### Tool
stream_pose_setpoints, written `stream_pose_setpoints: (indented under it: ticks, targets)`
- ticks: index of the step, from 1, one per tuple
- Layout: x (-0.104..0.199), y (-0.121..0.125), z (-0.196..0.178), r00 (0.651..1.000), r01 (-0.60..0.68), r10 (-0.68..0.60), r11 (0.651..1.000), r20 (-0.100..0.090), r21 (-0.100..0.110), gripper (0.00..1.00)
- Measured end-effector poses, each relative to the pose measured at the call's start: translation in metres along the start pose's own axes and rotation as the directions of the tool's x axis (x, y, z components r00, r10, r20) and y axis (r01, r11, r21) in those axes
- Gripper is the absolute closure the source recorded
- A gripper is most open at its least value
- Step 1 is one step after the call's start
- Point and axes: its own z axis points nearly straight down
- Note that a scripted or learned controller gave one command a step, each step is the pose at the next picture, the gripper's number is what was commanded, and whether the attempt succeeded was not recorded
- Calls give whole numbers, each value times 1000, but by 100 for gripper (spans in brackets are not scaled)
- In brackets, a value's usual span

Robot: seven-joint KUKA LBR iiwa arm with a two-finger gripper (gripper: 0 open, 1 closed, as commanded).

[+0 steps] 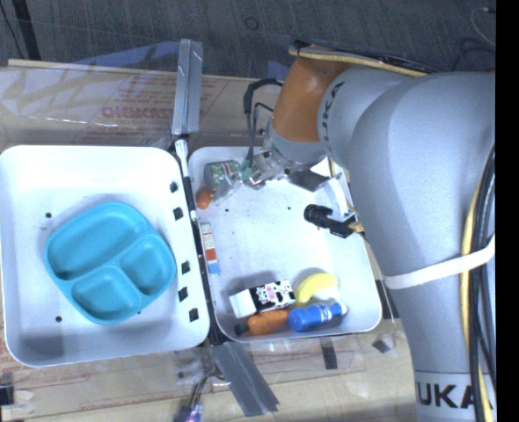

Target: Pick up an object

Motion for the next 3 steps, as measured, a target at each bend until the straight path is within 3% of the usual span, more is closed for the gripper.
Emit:
stream_pose_setpoints:
  ticks: [1,2,3]
  targets:
    - [0,-3,-9,963,-268,268,963,-7,7,0]
    - [4,0,-24,963,-268,268,963,-6,0,0]
    - [0,6,-9,999,48,-48,999,2,-17,0]
